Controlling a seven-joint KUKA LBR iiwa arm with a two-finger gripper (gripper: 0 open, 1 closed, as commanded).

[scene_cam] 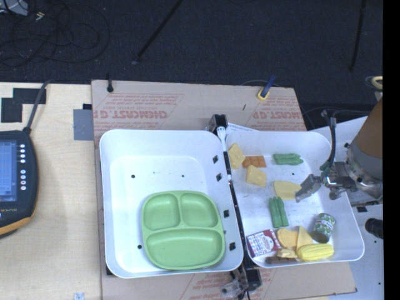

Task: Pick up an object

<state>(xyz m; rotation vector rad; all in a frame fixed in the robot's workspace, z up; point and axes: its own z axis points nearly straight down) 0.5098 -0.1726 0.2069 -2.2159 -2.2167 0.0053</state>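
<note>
Ten or so small toy foods lie in the right-hand shallow white plastic bin [310, 146], any of them a candidate for picking. Nearest the grey two-finger gripper [320, 187] is a pale yellow foam wedge [285, 189], which lies just to the gripper's left, apart from it as far as can be seen. Nothing shows in the gripper's grasp, and whether it stands wide or narrow cannot be told from this slant.

Taking the wedge as the mark: just below it lies a pair of dark green plastic sticks [278, 211], side by side. Up and to its left sits a yellow foam cube [256, 176], with a flat orange-brown block [254, 162] just above the cube and a yellow slab-like piece [235, 156] further left, near the bin's wall. Straight above the wedge lies a green plastic bean pod [287, 159]. Down and to the right of it stands a small green and silver can [323, 225]. Well below it, along the bin's near edge, are a red and white printed packet [262, 242], a cluster of yellow-orange pieces [289, 237] and a bright yellow corn-shaped piece [315, 252], packed close together.

Far to the wedge's left, the left-hand white bin [156, 149] holds a light green divided plastic plate [183, 230]. Both bins rest on a brown cardboard sheet [187, 105], and beyond it at the far left lies a black handheld control pendant [12, 180]
</note>
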